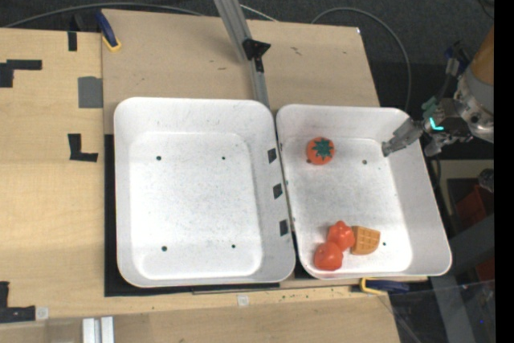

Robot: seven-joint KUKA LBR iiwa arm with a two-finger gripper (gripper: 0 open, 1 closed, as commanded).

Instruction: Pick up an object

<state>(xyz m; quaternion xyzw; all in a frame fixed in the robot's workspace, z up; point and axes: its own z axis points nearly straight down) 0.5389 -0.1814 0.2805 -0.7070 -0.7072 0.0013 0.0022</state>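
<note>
Light wood bench (185, 60) carries 2 shallow white bins side by side, edges touching at centre: left bin (193, 112) & right bin (418, 197). Black tape bits (76, 146) and a grey patch (91, 91) sit on bench's left part.

lab bench (201, 52), white bins (128, 173)

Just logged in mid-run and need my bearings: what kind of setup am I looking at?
Most likely a lab bench for robot picking trials: two white bins side by side on a wooden bench, toy food such as a tomato in the right one, and the arm's tool at its edge.
</note>
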